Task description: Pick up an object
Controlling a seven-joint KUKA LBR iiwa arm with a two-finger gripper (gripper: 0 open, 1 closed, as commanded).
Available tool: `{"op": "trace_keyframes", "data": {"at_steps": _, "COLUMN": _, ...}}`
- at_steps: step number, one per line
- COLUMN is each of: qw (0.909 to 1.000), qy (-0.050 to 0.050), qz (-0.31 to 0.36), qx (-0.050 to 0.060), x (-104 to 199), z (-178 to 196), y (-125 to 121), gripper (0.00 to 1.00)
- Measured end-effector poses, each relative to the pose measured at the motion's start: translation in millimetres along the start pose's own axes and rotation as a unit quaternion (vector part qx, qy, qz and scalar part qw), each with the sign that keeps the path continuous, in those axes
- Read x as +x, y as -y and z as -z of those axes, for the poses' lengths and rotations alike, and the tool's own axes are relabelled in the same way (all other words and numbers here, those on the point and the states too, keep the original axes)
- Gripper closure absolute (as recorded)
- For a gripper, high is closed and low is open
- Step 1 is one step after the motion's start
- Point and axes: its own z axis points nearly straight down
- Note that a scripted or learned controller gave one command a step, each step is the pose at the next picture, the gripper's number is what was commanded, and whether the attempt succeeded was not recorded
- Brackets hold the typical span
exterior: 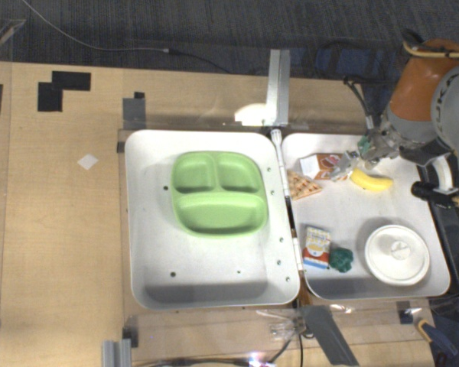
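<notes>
2 white bins; the right bin (441, 277) holds a banana (371, 180) near its far edge, just beside the gripper (369, 150). Whether that pincer is apart or together, I cannot tell. Light, smooth, bruisable: grip its middle.

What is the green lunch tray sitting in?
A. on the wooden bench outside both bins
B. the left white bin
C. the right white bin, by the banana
B: the green lunch tray lies flat in the left white bin, while the banana is over in the right bin.
</notes>
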Motion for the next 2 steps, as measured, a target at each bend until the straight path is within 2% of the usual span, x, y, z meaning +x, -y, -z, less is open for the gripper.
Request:
{"op": "trace_keyframes", "data": {"at_steps": 1, "qw": 0.9996, "qy": 0.007, "qz": 0.025, "qx": -0.011, "x": 21.6, "z": -12.7, "y": 37.3, "gripper": 0.00}}
{"op": "trace_keyframes", "data": {"at_steps": 2, "qw": 0.9995, "qy": 0.010, "qz": 0.025, "qx": -0.015, "x": 20.4, "z": 0.8, "y": 35.0, "gripper": 1.00}}
